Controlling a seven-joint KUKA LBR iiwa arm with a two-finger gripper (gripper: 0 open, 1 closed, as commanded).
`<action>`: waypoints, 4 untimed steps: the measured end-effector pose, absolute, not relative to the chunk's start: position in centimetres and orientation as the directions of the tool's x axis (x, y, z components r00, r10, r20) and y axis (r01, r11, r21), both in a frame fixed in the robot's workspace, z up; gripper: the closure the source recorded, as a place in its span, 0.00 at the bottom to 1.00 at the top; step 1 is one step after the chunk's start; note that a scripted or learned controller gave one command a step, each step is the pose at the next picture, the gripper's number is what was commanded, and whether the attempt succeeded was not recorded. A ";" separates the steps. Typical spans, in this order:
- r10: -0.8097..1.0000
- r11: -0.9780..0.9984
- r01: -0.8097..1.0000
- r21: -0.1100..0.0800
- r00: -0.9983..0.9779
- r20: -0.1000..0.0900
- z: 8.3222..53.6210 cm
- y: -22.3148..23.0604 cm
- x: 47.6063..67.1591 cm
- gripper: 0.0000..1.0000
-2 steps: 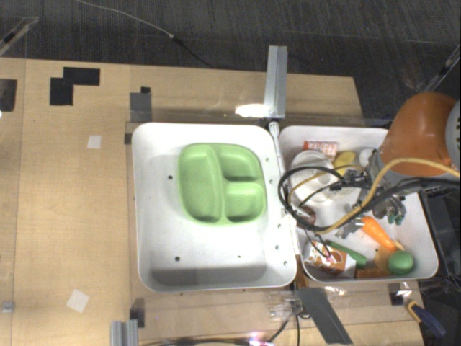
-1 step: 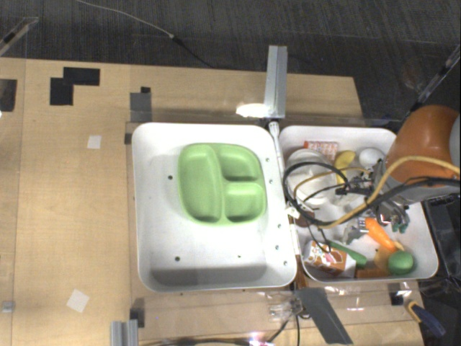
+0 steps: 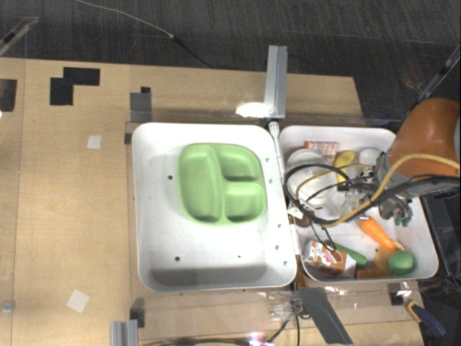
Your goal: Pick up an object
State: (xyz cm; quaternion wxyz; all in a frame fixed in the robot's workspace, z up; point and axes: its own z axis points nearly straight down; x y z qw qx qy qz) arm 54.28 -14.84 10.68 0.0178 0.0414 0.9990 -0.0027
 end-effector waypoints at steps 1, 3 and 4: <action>0.344 0.939 0.344 0.003 -0.939 -0.011 22.7 -11.7 59.5 1.00; 0.339 0.941 0.339 0.000 -0.941 -0.001 9.8 -14.2 57.7 0.00; 0.365 0.931 0.365 0.002 -0.931 -0.020 9.1 -16.9 50.8 0.00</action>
